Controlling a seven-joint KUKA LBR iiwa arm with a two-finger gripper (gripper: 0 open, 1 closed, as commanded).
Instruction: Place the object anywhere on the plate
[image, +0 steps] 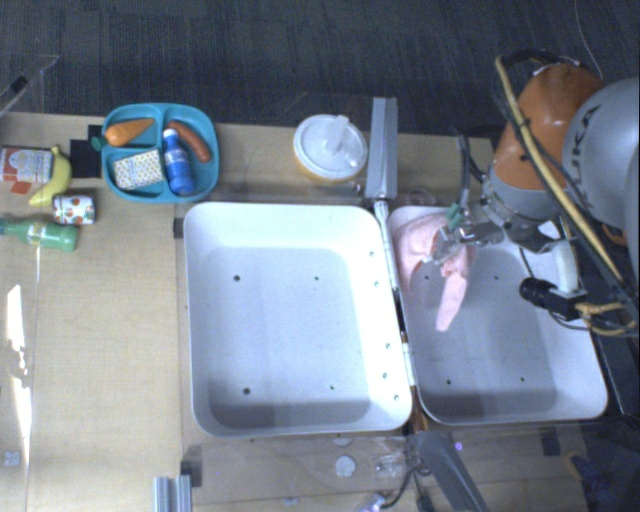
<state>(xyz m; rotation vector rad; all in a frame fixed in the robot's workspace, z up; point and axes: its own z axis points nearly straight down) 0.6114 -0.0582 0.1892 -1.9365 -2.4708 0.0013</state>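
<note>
A pink plate (412, 240) lies in the back left corner of the right bin (520, 395). My gripper (456, 240) hovers over the plate's right edge, coming in from the right under the orange-banded wrist. It is shut on the top end of a long pale pink object (450, 292). The object hangs down from the fingers towards the front of the bin, with a faint shadow to its left on the bin floor. The plate's right side is hidden behind the gripper.
The left bin (290, 320) sits beside the right one, a metal divider (380, 150) behind them. On the bench behind stand a white lidded cup (330, 147) and a blue divided tray (160, 150) of toy food. A banana (52, 178), a can (74, 209) and a green bottle (40, 234) lie far left.
</note>
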